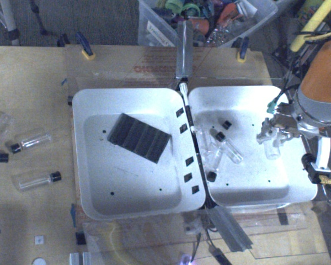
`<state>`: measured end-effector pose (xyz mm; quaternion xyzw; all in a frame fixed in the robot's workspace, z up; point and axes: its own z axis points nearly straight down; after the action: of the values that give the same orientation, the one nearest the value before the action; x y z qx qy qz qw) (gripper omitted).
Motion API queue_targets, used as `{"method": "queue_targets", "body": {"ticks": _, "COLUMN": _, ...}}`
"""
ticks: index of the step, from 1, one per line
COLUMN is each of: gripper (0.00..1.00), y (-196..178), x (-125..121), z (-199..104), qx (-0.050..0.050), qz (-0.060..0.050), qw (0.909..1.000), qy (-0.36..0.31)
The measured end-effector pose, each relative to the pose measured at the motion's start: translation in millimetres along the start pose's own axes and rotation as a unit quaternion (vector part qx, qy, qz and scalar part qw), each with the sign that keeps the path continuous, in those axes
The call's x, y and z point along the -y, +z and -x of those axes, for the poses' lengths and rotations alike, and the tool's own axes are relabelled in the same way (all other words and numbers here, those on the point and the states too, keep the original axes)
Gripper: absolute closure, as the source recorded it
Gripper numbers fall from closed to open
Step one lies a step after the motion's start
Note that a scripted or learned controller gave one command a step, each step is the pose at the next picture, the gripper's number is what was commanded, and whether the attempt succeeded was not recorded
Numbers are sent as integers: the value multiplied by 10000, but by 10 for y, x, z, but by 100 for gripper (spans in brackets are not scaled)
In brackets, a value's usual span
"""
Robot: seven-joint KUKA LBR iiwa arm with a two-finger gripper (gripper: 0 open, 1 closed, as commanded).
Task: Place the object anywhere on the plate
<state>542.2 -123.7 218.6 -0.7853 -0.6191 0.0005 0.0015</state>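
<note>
Camera view: gripper (269, 139) hovers over the right bin (276, 101), its grip unreadable; clear vials (218, 148) may slip, missing the dark plate (139, 137) left.

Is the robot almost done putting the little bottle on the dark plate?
Not yet. Nothing sits on the dark plate in the left bin. The claw hangs over the right bin, with what looks like a clear bottle at it. More bottles lie there. Carrying one across is left.
</note>
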Motion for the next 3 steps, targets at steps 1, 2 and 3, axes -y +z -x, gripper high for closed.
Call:
{"method": "queue_targets", "body": {"ticks": 1, "gripper": 100, "y": 954, "x": -622, "z": -302, "qx": 9, "qz": 7, "qw": 9954, "qy": 961}}
{"method": "queue_targets", "body": {"ticks": 2, "gripper": 100, "y": 342, "x": -733, "z": -960, "qx": 10, "qz": 23, "qw": 9909, "qy": -1346}}
{"method": "queue_targets", "body": {"ticks": 3, "gripper": 100, "y": 343, "x": -895, "z": -1603, "qx": 11, "qz": 20, "qw": 9992, "qy": 406}}
